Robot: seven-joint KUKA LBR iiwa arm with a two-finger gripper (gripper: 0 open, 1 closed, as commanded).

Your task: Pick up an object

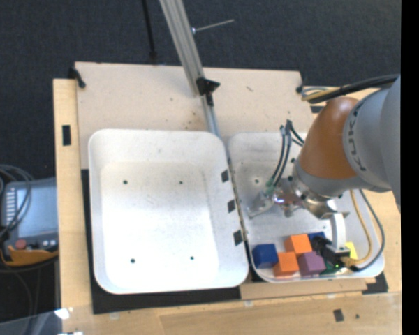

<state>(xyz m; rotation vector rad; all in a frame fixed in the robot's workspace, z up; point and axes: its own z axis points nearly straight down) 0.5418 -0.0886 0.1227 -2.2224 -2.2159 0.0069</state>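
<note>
- Nearest the lens: grey arm [366, 142] with its orange band, bending down over the right-hand bin [260, 149].
- Ends in the gripper [283, 201], low over bare white floor around the middle of that bin.
- Cannot tell whether released or clenched, since the wrist hides the tip from above; shows nothing carried.
- Task's things: a tight cluster of blocks on the camera side of the gripper, against the bin's near rim and apart from the tip.
- Blue block [265, 255] closest to the gripper's line, off towards the divider between the bins.
- Orange block [299, 243] just beside it, further under the wrist; second orange block [288, 263] and purple block [311, 263] side by side a little beyond, hard against the rim.
- Yellow piece [350, 250] at the far end of the cluster, beneath the arm, mostly hidden.
- Left-hand bin [160, 208] well away from the gripper, across the divider; aluminium post [181, 33] rising behind both bins, clear of the arm.
- Progress, as a judgement: early. Arm brought into the stocked bin, but no block lifted and none visibly gripped.
- Left to do: settle on one block, probably the blue or the upper orange as the least crowded, shift towards the near rim, come down around it, clamp, raise it clear.
- Likely snag: blocks packed close together and close to the wall, so little room beside any of them.
</note>
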